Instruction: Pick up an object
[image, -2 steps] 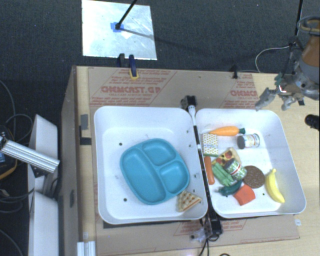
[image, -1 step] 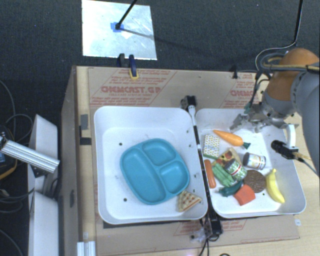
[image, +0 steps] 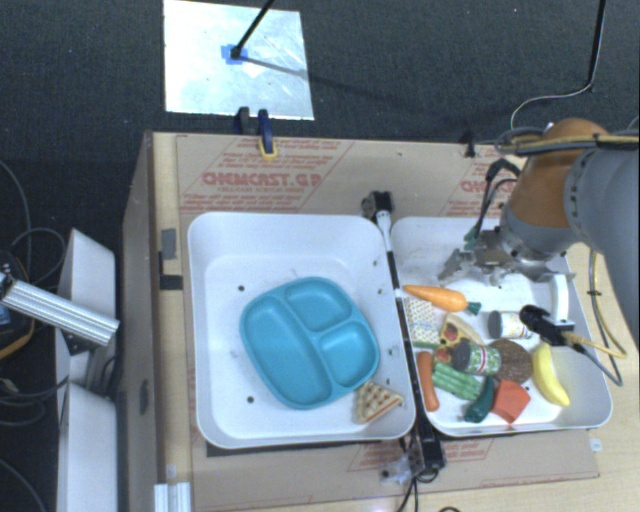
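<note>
Two white bins sit side by side on the surface (image: 250, 170). The left bin (image: 215, 330) carries a blue divided tray (image: 305, 340) w/ a waffle-like wedge (image: 376, 402) just beside its lower right corner. The right bin (image: 590, 400) has the clutter: carrot (image: 436, 296), banana (image: 548, 375), a small white bottle (image: 508, 324), a green piece (image: 460, 382), a red block (image: 512, 402), all bunched toward the near half, prob. so that a blind grab there hits something.

The claw (image: 475, 258) hangs over the far, barer part of the right bin, just above the carrot and apart from it. Nothing sits between its tips; they look spread, though it's small and dark, so that's a soft read. Judging by pose, the arm is lined up for a descent; no object is picked yet. Nearest candidate is the carrot, lying flat and crosswise, w/ its tip toward the divider.
</note>
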